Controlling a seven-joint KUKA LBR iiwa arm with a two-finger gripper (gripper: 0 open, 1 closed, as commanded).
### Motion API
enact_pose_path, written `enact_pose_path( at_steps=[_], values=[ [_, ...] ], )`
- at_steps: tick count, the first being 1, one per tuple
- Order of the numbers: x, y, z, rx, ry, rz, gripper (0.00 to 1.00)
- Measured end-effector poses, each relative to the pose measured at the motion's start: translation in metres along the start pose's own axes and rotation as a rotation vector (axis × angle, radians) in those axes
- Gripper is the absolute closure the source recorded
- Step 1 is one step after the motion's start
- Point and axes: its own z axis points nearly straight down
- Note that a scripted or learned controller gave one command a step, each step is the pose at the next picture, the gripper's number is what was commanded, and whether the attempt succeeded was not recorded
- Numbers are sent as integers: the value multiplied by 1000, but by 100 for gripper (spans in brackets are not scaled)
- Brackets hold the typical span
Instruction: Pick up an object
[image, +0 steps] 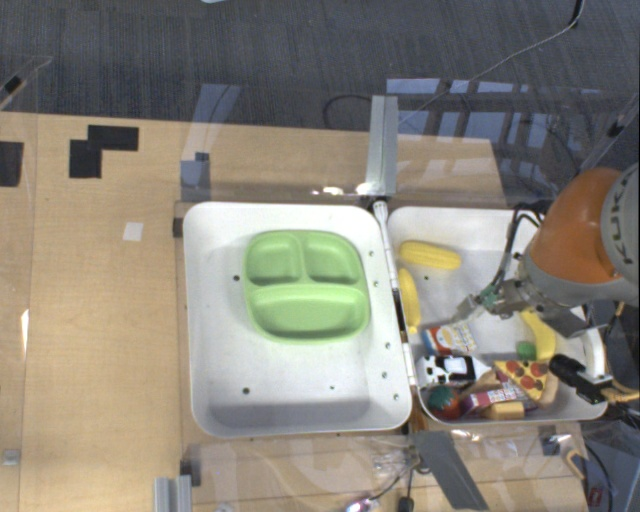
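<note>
My claw (478, 302) over the right bin (470, 235)

I can't tell its state; it hangs above toy clutter, a yellow corn cob (430, 257) just beyond.

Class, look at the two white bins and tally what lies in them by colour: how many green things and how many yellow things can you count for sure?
Green: 1, the divided plate in the left bin.
Yellow: 3, all in the right bin: a corn cob, a long piece by the divider, another under the arm.
Total: 4.
</note>
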Motion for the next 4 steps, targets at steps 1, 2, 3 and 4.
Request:
enact_pose_path(
  at_steps=[1,2,3,4],
  values=[
    [25,79,23,28,15,2,0],
    [-3,130,31,66,31,25,0],
    [-72,122,-18,48,19,170,0],
    [-54,125,30,38,19,63,0]
  ],
)
